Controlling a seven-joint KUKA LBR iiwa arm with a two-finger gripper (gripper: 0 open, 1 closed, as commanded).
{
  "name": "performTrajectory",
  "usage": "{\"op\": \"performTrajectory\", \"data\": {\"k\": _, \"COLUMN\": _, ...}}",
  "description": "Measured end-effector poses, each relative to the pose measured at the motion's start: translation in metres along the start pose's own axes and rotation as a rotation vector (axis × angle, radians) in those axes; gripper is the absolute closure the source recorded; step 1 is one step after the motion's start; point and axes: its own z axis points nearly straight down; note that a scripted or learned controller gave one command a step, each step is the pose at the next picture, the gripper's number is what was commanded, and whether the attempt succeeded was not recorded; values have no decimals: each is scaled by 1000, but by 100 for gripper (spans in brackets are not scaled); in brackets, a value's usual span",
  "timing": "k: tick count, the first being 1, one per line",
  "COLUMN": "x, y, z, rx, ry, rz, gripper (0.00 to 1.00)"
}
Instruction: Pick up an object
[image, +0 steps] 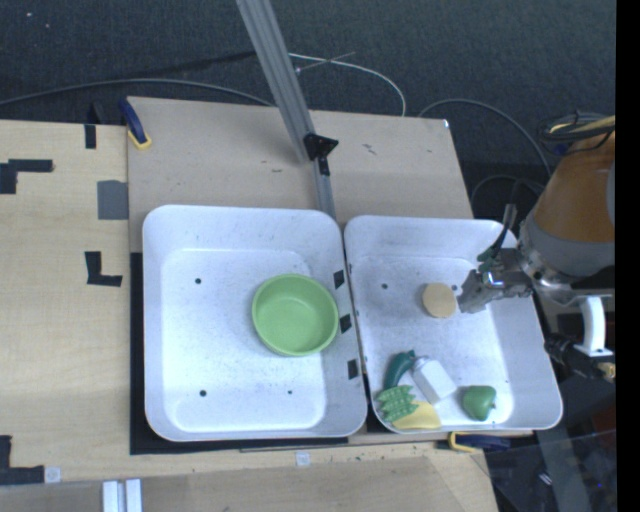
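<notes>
In the right bin (400, 235) a round tan piece (438, 300) lies near the middle. My gripper (472, 295) hangs just to its right, low over the bin floor, with the arm reaching in from the right edge. Along the bin's front edge lie a dark green vegetable (399, 367), a white block (434, 380), a light green ridged piece (396, 404), a yellow piece (422, 418) and a green rounded piece (479, 401). A green bowl (294, 315) sits upright in the left bin (200, 230).
A grey pole (285, 85) slants down from the top to a black clamp (320, 147) behind the bins. Cables run over the dark floor beyond the bench. Black tape marks and a blue-yellow clip (135, 124) lie on the wooden bench at left.
</notes>
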Motion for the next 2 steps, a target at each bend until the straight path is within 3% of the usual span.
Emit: {"op": "performTrajectory", "data": {"k": 2, "x": 89, "y": 46, "z": -14, "rx": 5, "ry": 3, "rz": -5, "gripper": 100}}
